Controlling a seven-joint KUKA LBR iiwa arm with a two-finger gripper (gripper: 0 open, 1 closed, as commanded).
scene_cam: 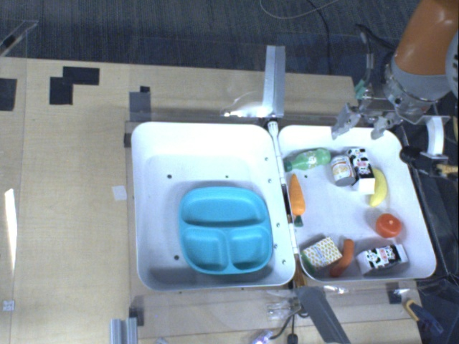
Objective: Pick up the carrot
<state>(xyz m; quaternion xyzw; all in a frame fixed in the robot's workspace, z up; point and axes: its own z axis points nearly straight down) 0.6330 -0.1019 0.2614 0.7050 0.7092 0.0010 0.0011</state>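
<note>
A: Where's the carrot [295, 196]?

B: In the right bin [414, 192], lying lengthwise against its left wall, just near of the green packet [307, 159]. Pressed to the wall like that, I'd judge there's little finger room on that side.

A: And the tool [364, 122]?

B: Released, fingers spread with nothing between them, over the right bin's far edge, well apart from the carrot.

A: What else is in there?

B: A can [341, 170], a banana [379, 188], a tomato [389, 225], a sausage [343, 257], cartons. The left bin [154, 192] holds a blue divided tray [224, 228].
</note>
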